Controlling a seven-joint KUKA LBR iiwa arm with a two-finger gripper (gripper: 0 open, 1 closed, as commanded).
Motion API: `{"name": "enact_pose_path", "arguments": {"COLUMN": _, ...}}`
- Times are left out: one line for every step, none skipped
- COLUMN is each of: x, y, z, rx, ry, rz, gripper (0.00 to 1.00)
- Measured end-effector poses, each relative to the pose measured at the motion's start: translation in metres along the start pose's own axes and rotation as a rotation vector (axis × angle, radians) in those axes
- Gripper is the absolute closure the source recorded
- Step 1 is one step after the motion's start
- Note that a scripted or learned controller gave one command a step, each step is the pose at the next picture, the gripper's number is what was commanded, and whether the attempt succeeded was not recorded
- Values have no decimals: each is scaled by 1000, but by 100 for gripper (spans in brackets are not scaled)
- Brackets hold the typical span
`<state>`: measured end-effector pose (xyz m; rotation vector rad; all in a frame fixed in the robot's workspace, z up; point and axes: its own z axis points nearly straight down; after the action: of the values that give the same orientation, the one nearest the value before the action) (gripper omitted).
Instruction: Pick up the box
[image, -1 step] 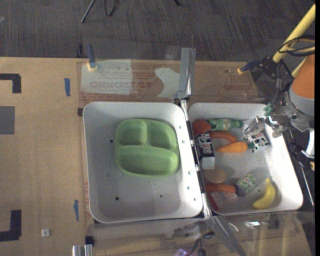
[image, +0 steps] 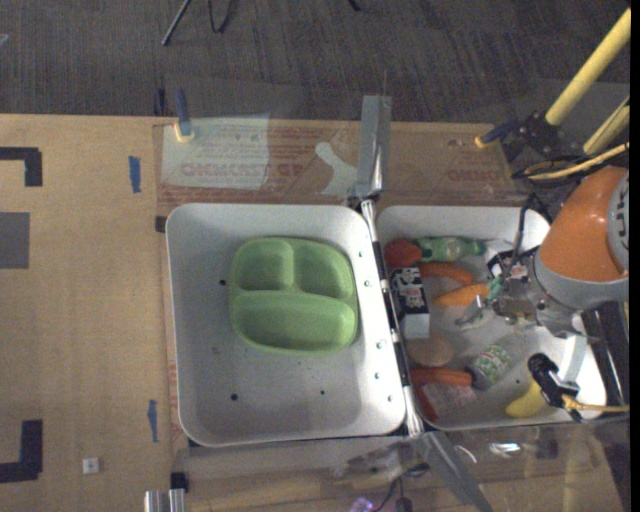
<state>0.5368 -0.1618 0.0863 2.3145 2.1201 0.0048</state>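
Observation:
The box (image: 411, 299), small and white with black print, lies in the right bin (image: 505, 218) against its left wall. My gripper (image: 497, 303) hangs low over the middle of that bin, to the right of the box and apart from it. It sits just beside an orange carrot (image: 461, 295). Nothing shows as held.
Crowded around the box are a red fruit (image: 402, 252), a green bottle (image: 451, 247), a second carrot (image: 446, 271), a tan disc (image: 433, 351), a small can (image: 490, 361) and a banana (image: 524, 403). The left bin (image: 200, 400) holds a green divided plate (image: 293, 294).

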Motion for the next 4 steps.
{"name": "enact_pose_path", "arguments": {"x": -1, "y": 1, "z": -11, "rx": -5, "ry": -1, "rz": 3, "gripper": 100}}
{"name": "enact_pose_path", "arguments": {"x": 9, "y": -52, "z": -2, "rx": -3, "ry": 0, "rz": 79, "gripper": 100}}
{"name": "enact_pose_path", "arguments": {"x": 48, "y": -20, "z": -148, "rx": 3, "ry": -1, "rz": 38, "gripper": 100}}
{"name": "enact_pose_path", "arguments": {"x": 71, "y": -63, "z": -194, "rx": 4, "ry": -2, "rz": 145, "gripper": 100}}
